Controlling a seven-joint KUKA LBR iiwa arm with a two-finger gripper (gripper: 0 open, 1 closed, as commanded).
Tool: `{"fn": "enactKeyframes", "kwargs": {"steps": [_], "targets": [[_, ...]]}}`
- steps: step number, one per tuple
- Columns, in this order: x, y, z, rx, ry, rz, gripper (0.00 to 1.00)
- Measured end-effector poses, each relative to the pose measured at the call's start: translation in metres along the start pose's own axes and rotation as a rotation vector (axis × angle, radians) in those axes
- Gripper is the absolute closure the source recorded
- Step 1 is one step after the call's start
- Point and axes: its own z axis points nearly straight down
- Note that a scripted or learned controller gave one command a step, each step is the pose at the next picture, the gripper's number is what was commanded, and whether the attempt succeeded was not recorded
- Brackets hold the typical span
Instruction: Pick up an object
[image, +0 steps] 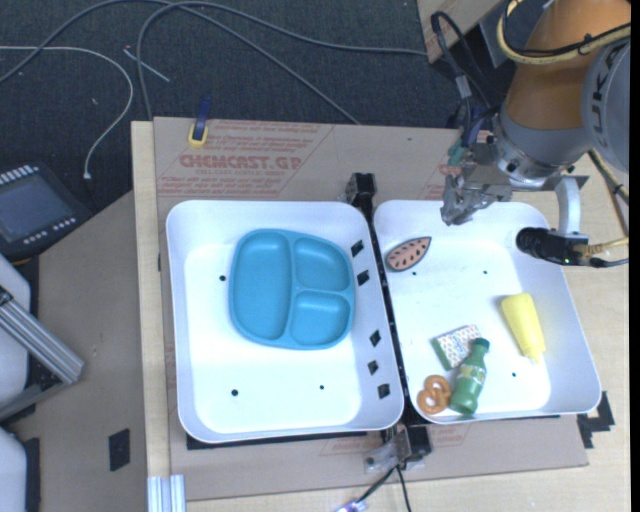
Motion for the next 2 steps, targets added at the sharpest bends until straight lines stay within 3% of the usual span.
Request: {"fn": "enactKeyframes", "kwargs": {"steps": [2], "targets": [[0.101,0.012,0.022,0.004,0.000,0.002,1.00]]}}
